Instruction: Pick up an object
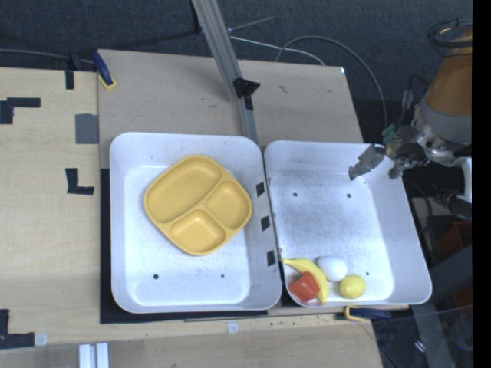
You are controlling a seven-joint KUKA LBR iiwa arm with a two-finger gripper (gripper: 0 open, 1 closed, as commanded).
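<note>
Several small items lie in the near corner of the right bin [337, 205]: a yellow banana [307, 267], a red piece [304, 286], a white egg-like ball [331, 267] and a small yellow ball [352, 286]. A yellow divided plate [198, 204] rests in the left bin [126, 205]. My gripper [377, 167] hovers over the far right edge of the right bin, well away from the items. It is open, with nothing between its fingers.
A grey metal pole [222, 44] slants down from the top to the seam between the bins. Cables run across the bench behind the right bin. The arm's orange band [453, 83] is at the right edge.
</note>
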